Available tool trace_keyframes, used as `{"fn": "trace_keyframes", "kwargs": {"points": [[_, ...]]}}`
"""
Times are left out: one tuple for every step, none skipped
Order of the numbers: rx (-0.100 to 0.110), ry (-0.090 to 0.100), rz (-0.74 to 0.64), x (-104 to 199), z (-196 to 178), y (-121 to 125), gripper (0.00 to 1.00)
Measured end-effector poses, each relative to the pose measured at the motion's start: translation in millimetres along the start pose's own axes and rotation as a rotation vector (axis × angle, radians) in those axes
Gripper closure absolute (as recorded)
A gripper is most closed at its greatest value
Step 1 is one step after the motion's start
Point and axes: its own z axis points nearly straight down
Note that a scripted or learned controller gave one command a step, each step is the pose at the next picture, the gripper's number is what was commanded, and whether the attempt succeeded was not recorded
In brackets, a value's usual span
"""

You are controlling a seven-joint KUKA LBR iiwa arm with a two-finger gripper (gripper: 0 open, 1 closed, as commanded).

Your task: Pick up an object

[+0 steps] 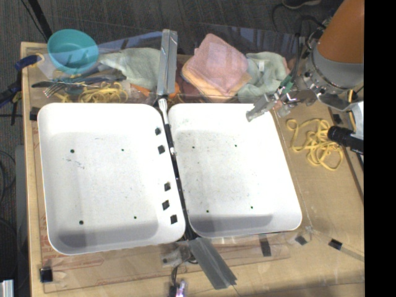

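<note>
**Op:** From my station, the arm (343, 39) enters at the upper right, orange band over grey wrist. The gripper (263, 109) sits above the far right corner of the right bin (281, 184), just at its rim.

**Log:** Claw state?

**Op:** I cannot tell. I see one pale finger-like piece pointing left over the rim, but the view is too small and cluttered to judge the gap. Nothing is visibly between its parts.

**Log:** Candidate objects?

**Op:** All lie outside the bins. A pink folded cloth (215, 65) rests behind the right bin, with a pale green cloth (263, 73) just beside it, nearest the gripper. Yellow rubber bands (317, 142) lie on the bench to the right of the right bin, below the wrist.

**Log:** Left side?

**Op:** Behind the left bin (55, 184): a teal bowl (73, 49), another pale green cloth (133, 65), more yellow bands (102, 93), and a fork (55, 90), all crowded together along the far edge.

**Log:** Bin interiors?

**Op:** White floors with a few dark dots. A grey divider bar (166, 60) stands between the two piles.
</note>
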Motion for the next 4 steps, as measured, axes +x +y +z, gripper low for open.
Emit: {"fn": "trace_keyframes", "kwargs": {"points": [[0.003, 0.001, 0.032, 37.9, -5.2, 70.6, 0.0], [0.002, 0.001, 0.068, 61.0, -23.4, 86.3, 0.0], [0.005, 0.002, 0.029, -13.3, 32.6, 72.2, 0.0], [0.006, 0.002, 0.383, -15.0, 60.0, 63.6, 0.0]]}}
